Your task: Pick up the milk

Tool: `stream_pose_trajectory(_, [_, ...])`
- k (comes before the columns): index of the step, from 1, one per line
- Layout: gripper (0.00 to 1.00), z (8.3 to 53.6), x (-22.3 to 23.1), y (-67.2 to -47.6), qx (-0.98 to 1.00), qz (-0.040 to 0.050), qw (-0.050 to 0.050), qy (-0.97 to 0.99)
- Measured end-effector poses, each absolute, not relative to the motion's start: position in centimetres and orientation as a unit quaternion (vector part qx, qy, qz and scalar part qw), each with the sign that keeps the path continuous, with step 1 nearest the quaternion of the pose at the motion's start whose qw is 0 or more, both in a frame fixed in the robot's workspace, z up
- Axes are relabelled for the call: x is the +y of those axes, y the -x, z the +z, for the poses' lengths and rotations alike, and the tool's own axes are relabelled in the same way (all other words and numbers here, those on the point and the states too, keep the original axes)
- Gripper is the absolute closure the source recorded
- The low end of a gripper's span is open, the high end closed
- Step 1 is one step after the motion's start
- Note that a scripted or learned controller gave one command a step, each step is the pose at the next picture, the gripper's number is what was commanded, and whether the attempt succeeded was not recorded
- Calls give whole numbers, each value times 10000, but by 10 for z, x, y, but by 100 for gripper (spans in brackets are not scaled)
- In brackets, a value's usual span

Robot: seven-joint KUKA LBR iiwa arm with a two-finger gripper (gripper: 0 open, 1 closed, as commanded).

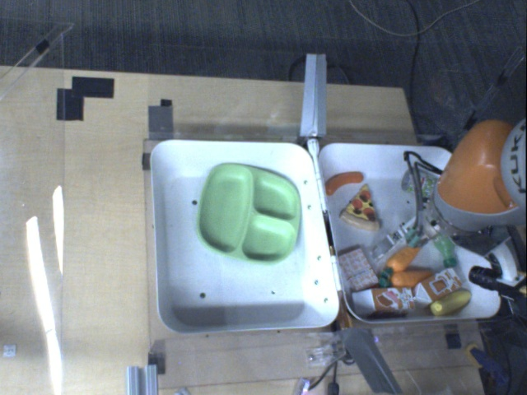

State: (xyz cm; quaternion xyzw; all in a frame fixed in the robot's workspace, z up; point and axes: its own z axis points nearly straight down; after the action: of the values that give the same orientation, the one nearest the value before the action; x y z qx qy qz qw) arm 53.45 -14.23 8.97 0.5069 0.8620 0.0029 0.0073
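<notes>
The surface [99, 245] is pale wood with a shiny clear sheet on the left part. Two white bins sit on it side by side.

Near the front of the right bin [387, 159] lies one milk [420, 293], a brown and white carton on its side against the front wall. One yellow-green fruit [450, 303] touches its right end. Just behind it are two orange carrots [405, 268] and one brown waffle [356, 268]. Farther back sit one pizza slice [361, 207] and one sausage [343, 182].

The left bin [177, 295] holds one green tray [249, 211] with three parts.

The gripper [412, 235] hangs over the carrots, behind the milk, and I cannot tell how it is set. The arm [482, 175] is orange above it.

At the far edge, dark carpet [206, 15] shows with one thin cable [412, 15] lying on it.
</notes>
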Motion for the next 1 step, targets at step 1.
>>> stream_pose_trajectory(1, [0,89,-161,-602,7920,26,45,-6105])
